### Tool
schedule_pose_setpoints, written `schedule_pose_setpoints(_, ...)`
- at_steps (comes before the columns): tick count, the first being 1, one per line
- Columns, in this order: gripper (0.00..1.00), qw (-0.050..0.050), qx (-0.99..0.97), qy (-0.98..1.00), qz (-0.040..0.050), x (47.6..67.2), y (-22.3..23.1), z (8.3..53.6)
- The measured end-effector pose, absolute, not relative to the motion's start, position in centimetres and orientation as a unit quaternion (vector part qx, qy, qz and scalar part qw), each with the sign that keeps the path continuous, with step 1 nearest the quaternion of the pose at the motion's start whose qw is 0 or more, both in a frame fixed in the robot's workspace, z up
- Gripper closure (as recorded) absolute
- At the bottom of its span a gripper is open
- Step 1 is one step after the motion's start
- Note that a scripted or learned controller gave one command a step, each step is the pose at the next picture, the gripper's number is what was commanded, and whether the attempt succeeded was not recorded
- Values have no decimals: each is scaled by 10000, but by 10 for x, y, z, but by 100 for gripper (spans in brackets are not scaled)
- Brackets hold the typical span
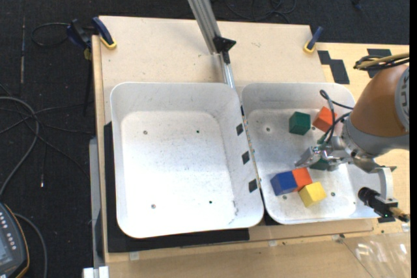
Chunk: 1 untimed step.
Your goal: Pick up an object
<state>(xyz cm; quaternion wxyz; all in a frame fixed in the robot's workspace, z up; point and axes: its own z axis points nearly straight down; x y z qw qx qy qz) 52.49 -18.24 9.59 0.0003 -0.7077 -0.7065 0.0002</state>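
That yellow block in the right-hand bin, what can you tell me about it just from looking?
The yellow block is a small cube, plain and matte, possibly wood or foam. It lies on the floor of the right bin, near the front edge, turned at a slant to the bin's walls. An orange block touches its upper left side, with a blue block just beyond. The end effector is above it, apart from it.

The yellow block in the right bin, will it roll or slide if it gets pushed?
The yellow block looks flat-faced and cube-like, so it would probably slide rather than roll. It appears rigid, likely light. It touches the orange block, so a push may shove that too.
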Motion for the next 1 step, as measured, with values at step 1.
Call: schedule_pose_setpoints(1, 0, -31, -7049, -7093, -18, 592, -164, 96)
